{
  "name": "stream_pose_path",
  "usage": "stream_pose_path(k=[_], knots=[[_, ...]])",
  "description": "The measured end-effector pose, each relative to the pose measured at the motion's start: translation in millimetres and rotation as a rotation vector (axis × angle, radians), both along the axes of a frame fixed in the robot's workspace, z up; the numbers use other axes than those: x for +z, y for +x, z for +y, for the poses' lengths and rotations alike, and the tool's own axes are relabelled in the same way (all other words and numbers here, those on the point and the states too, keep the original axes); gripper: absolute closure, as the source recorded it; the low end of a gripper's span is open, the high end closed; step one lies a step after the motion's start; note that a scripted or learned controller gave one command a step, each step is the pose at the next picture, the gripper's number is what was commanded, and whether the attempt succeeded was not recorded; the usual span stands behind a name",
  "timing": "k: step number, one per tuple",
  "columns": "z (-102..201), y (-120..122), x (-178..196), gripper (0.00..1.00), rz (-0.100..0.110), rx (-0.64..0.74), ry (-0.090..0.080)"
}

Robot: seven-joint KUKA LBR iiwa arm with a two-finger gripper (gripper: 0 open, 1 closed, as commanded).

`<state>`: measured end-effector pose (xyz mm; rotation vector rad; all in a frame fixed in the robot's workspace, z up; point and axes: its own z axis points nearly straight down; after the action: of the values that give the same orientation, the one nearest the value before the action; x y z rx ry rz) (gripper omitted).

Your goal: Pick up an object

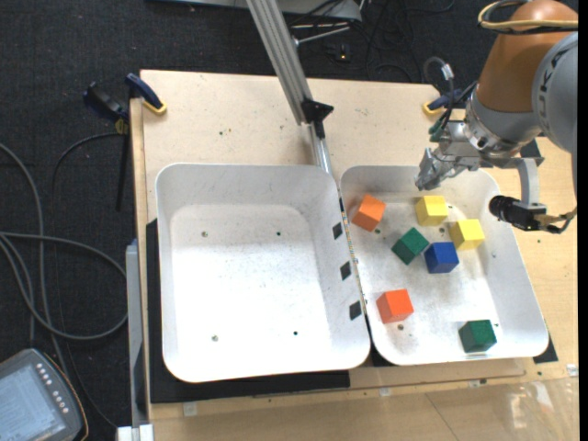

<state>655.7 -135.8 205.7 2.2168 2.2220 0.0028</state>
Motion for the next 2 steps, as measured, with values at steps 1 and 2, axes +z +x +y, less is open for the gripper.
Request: stream_pose_path(k=[1, 2], knots=[[55, -4, -6, 1.00, 0.005, 0.005, 0.003], [108, -2, -7, 1.00, 0.004, 0.006, 0.003]])
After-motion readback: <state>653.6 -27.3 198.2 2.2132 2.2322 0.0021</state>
